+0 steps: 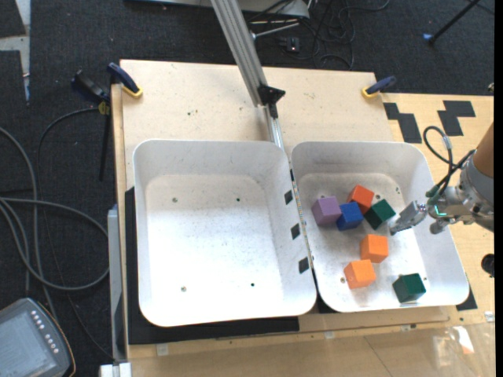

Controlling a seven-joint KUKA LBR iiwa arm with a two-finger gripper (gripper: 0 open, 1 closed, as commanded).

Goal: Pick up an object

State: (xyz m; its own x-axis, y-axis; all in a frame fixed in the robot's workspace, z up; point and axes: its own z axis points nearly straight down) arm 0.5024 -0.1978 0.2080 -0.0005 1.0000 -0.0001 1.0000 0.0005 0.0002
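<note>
Camera view
Bench (204,100): bore two shallow white bins side by side, touching along their inner walls.
Left bin (149,210): lay toward the bench's left edge, with small dark specks on its floor.
Right bin (334,159): held seven cubes, all on its floor.
Purple cube (326,210): sat near the inner wall, just beside the blue cube (350,216) — apparently touching.
Upper orange cube (361,196): sat behind the blue one, close to the far wall's side of the cluster.
Dark green cube (382,213): lay just right of the blue cube, nearest the tool.
Middle orange cube (375,247): sat apart from the cluster, toward the near edge.
Lower orange cube (360,273): lay near the bin's front edge.
Second green cube (409,287): sat in the front right corner.
Gripper (405,218): reached in over the right wall, just beside the dark green cube — spread or pressed together, cannot tell; no cube seen in its grasp.
</note>
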